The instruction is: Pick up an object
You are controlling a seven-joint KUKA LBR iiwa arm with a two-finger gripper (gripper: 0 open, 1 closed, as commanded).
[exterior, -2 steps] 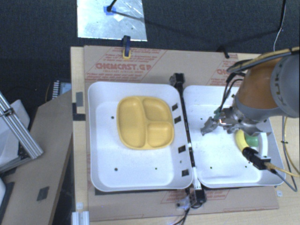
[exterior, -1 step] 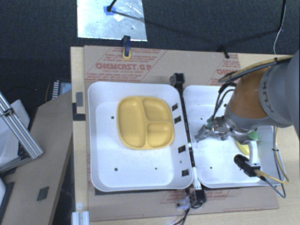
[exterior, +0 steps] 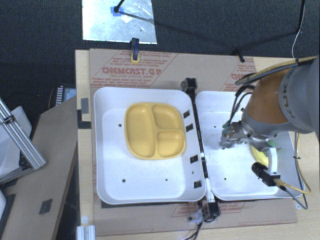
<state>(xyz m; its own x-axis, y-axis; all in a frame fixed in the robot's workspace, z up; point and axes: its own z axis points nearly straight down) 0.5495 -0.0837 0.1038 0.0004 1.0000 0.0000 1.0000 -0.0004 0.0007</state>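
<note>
Yellow three-compartment plate (exterior: pixel 154 131) flat in the left bin; yellow banana-like object (exterior: pixel 259 155) in the right.

- Yellow three-compartment plate (exterior: pixel 154 130): smooth, glossy plastic.
- Two shallow white bins (exterior: pixel 107 184): smooth, matt plastic.
- Silver square sheet (exterior: pixel 118 14): shiny metal foil.
- Tan printed board (exterior: pixel 165 66): matt cardboard.

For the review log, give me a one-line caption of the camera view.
Arm's claw lowered into the right bin near a yellow object; a yellow divided plate lies in the left bin.

Robotics lab: bench (exterior: pixel 165 66), twin white bins (exterior: pixel 107 184), aluminium framing (exterior: pixel 20 139).
</note>
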